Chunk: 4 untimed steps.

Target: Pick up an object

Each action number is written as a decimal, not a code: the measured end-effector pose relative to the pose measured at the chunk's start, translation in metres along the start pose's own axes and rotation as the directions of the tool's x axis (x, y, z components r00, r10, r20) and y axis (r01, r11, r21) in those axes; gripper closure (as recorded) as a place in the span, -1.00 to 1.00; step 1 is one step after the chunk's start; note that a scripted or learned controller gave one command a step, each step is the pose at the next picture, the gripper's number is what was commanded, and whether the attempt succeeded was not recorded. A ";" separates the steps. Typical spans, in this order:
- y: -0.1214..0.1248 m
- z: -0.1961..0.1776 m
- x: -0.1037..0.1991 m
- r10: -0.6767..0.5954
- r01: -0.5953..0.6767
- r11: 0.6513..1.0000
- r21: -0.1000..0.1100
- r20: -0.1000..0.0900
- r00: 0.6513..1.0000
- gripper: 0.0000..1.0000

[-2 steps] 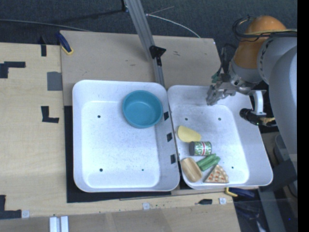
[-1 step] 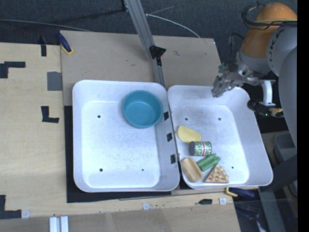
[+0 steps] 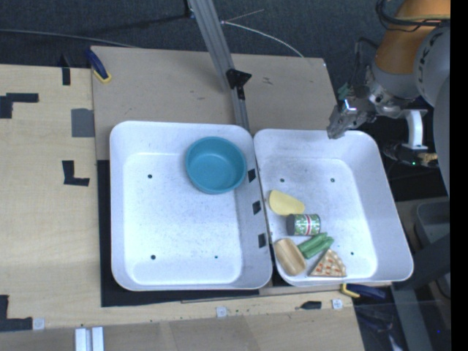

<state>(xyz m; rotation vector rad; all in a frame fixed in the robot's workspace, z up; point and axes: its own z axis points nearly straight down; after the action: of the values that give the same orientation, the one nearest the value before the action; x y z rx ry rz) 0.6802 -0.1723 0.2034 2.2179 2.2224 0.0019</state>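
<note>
- Bench [image 3: 44, 218] before me: pale wood-toned top, marked with black tape pieces at its left.
- Raised tan board [image 3: 168, 86] lying on it.
- Black mat [image 3: 106, 291] showing at the board's lower left.
- Grey metal pole [image 3: 216, 42], slanting down from above.
- Dark blue floor covering [image 3: 88, 6] beyond, crossed by thin cables.

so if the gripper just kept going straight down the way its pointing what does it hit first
Most likely the far right rim of the right bin, or bare bin floor just inside it. The gripper hangs over that corner, well away from the toy food clustered at the near left. Depth is hard to judge from this single view.
</note>
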 end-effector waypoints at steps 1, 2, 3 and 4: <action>-0.024 0.007 0.050 -0.002 0.002 1.000 0.006 -0.001 1.000 1.00; -0.044 -0.007 0.093 -0.003 0.003 1.000 0.004 -0.002 1.000 1.00; -0.059 -0.007 0.138 -0.003 0.003 1.000 0.005 -0.002 1.000 1.00; -0.083 -0.020 0.191 -0.004 0.004 1.000 0.005 -0.002 1.000 1.00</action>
<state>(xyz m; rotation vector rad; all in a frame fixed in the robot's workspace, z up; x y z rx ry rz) 0.5969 0.0182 0.2227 2.2166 2.2308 -0.0017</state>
